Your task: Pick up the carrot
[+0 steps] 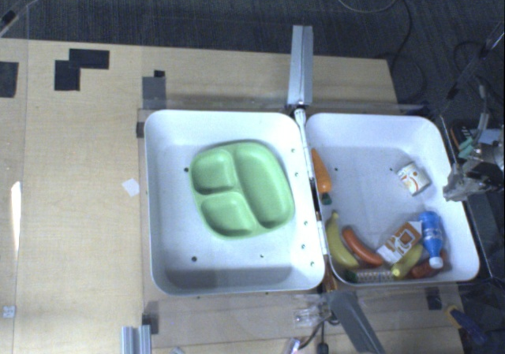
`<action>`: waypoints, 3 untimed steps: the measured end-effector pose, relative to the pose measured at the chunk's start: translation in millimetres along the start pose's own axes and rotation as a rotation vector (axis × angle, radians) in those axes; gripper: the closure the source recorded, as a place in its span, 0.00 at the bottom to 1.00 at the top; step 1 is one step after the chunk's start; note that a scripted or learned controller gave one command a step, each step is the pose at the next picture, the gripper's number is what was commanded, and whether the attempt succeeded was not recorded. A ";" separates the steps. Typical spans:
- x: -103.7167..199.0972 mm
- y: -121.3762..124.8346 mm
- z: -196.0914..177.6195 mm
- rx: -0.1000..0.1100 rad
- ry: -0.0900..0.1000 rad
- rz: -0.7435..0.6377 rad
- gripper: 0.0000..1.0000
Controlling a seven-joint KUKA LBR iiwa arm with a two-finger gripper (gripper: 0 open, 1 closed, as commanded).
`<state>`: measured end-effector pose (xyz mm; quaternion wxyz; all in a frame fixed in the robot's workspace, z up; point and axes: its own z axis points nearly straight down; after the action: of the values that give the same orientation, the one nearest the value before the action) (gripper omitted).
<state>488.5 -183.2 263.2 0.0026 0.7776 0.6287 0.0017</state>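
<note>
I'll bring the claw [465,184], grip state unclear, probably low along the right bin's left wall onto the carrot [320,172].

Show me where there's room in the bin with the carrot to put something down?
The right bin's bare floor lies in the middle and far part, between the carrot along its left wall and the small carton. The near edge is crowded: bananas, sausage, bottle.
</note>
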 end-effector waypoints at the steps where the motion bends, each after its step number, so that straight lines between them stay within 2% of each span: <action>1: -4.1 25.1 51.2 0.002 0.001 -0.334 1.00; 2: 13.4 15.2 -15.2 -0.002 0.000 -0.406 1.00; 3: -8.8 65.4 22.6 -0.002 -0.001 -0.788 1.00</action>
<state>550.7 -205.6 241.0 0.0041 0.4769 0.8790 0.0008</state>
